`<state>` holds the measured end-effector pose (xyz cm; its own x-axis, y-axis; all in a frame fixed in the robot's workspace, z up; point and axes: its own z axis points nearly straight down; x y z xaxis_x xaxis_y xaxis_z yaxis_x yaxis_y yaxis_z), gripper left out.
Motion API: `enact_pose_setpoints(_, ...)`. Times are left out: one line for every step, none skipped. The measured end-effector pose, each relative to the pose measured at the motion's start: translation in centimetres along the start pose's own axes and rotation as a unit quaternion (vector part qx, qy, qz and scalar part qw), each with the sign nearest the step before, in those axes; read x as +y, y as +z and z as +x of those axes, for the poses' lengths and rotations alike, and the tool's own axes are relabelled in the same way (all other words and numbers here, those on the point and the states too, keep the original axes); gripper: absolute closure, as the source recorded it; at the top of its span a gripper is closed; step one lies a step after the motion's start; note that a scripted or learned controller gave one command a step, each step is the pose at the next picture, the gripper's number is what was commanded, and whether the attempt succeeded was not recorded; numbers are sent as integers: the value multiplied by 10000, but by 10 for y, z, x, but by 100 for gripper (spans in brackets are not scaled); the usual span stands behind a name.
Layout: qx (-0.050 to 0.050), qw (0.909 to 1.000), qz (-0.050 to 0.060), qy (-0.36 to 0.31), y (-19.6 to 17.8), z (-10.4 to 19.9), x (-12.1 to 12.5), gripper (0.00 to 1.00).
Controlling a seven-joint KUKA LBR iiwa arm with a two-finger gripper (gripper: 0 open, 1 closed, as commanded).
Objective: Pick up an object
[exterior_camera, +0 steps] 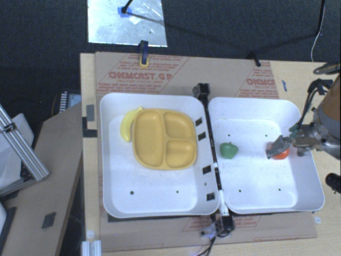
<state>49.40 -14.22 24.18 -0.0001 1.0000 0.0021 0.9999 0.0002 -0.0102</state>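
One red thing (282, 153) sat at the right of the frame in the right bin (256, 196), touching my gripper (277, 149) right at its tip; couldn't tell about my grip.

I see a yellow divided tray (162, 138) in the left bin (154, 199); a banana (127, 124) lies touching the tray's left edge; a metal sheet (127, 15) lies well beyond the tray.
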Motion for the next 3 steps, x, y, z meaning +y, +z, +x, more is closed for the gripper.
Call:
enact_pose_setpoints(-13, 10000, -60, -18, -6, 0, 2, 0)
enact_pose_setpoints(-9, 10000, -40, 0, 43, -9, 2, 0)
enact_pose_setpoints(-5, 10000, -32, 0, 104, -14, 0, 0)
